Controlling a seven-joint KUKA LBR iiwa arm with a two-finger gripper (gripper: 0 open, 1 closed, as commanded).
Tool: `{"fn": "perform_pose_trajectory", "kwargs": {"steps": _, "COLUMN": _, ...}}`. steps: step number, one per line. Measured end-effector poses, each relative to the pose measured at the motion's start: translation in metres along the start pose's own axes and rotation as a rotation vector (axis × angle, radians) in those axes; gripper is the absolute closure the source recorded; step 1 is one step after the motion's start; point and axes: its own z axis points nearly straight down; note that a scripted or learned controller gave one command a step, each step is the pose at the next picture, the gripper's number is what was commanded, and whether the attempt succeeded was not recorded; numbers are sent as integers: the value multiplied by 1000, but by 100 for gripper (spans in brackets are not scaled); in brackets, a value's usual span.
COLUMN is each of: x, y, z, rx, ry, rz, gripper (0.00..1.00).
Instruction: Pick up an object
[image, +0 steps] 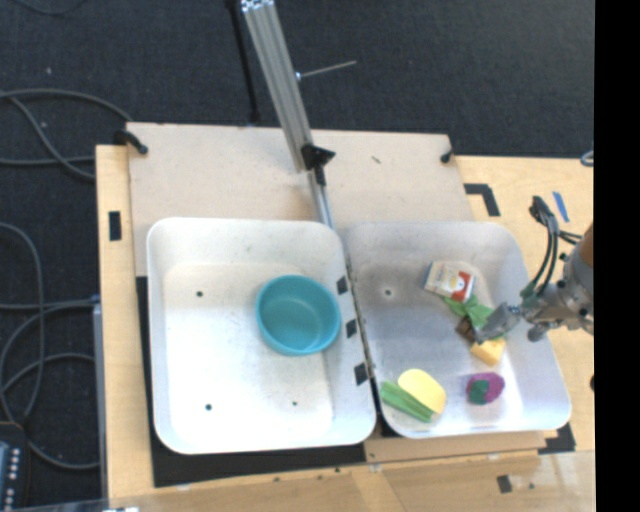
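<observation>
The arm's wrist is grey metal, blocky and cluttered with small fittings. Dark cables loop above it, one carrying a blue tag. A brownish-orange patch shows at its upper right.

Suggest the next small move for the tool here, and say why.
Probably a short drop straight down. The tool sits at the right bin's right side, over a tight cluster: a small green piece with a yellow block just below it. I can't tell if anything is between its fingers, so lowering before closing seems safest. The purple item and the teal bowl lie farther off.
</observation>
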Motion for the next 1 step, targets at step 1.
{"fn": "perform_pose_trajectory", "kwargs": {"steps": 1, "x": 0, "y": 0, "z": 0, "rx": -1, "ry": 0, "rz": 1, "gripper": 0}}
